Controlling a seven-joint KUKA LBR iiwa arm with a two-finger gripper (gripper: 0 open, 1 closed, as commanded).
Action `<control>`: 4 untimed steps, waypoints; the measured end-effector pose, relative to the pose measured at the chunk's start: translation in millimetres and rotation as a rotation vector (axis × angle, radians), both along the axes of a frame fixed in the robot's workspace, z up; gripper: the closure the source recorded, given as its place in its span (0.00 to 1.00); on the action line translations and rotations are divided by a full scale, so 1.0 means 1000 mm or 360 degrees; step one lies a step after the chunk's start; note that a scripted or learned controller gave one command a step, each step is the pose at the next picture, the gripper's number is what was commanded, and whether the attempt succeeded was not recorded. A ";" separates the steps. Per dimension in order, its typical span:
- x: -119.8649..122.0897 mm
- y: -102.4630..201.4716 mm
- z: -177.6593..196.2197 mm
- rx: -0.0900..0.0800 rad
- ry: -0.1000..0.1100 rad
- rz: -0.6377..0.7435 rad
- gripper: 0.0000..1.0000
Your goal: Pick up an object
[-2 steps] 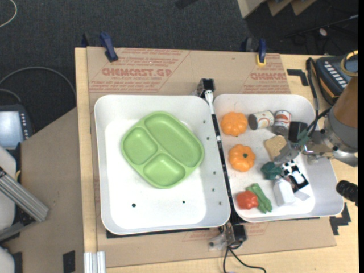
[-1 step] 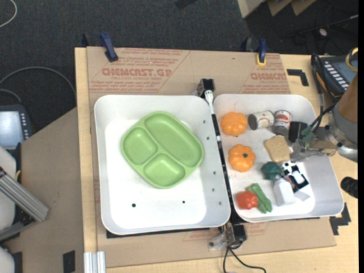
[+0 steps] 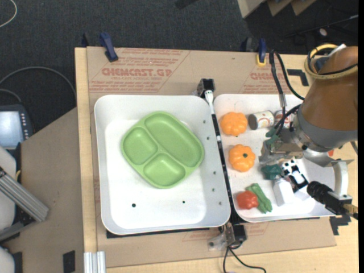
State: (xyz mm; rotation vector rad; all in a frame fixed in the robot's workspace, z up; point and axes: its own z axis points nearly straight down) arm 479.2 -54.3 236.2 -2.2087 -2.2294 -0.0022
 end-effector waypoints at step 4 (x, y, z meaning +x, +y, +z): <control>-0.002 0.242 0.103 -0.0009 0.0016 -0.0003 1.00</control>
